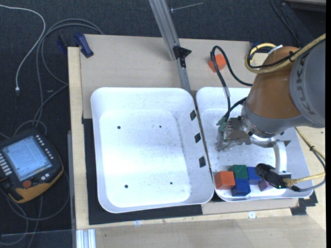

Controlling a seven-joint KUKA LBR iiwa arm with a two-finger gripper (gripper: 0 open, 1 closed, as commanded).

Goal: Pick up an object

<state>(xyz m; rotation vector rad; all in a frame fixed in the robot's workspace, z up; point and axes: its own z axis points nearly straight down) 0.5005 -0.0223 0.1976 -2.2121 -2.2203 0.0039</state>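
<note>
Nothing is lifted yet: the pincer, its state impossible to tell, hangs above the small orange plastic block.

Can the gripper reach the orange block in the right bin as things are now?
Probably yes. The gripper hangs in the right bin, apart from the orange block near the front wall. The block's top looks uncovered; the green block beside it may crowd one finger.

Robotics lab, teach pendant, cabled bench
</note>
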